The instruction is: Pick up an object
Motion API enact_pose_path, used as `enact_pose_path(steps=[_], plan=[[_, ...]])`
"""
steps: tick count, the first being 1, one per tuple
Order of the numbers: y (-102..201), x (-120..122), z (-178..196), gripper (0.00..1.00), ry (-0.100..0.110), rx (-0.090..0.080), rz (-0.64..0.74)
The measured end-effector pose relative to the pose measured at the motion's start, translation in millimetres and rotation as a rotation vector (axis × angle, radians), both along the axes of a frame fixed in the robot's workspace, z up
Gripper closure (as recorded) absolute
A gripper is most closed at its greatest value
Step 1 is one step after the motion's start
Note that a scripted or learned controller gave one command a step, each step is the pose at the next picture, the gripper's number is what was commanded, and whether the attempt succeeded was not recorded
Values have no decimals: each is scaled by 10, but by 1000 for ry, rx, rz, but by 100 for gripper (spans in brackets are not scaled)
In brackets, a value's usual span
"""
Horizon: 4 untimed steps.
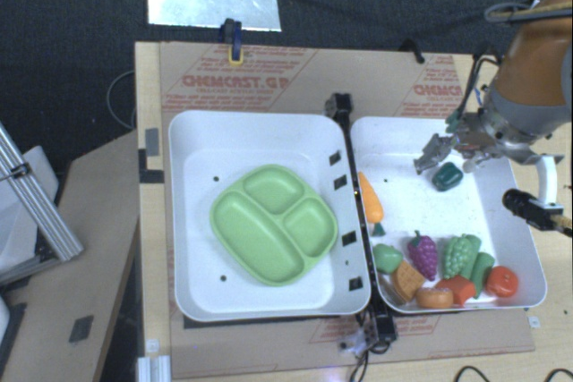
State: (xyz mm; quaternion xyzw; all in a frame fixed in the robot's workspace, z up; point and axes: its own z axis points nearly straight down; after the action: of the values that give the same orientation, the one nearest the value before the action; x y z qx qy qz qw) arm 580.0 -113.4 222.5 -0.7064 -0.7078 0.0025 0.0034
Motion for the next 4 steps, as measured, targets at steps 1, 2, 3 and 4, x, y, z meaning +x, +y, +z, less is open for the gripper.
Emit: enact_pose_path(steps=[1,2,3,4], plan=[[1,23,49,0,-10,-1,2],[-92,24,-518,0,-5,-1,-1],[-100,-59,-1109,0,-5,0,-1],[-95,-56,-1393,0,-7,-1,-1]])
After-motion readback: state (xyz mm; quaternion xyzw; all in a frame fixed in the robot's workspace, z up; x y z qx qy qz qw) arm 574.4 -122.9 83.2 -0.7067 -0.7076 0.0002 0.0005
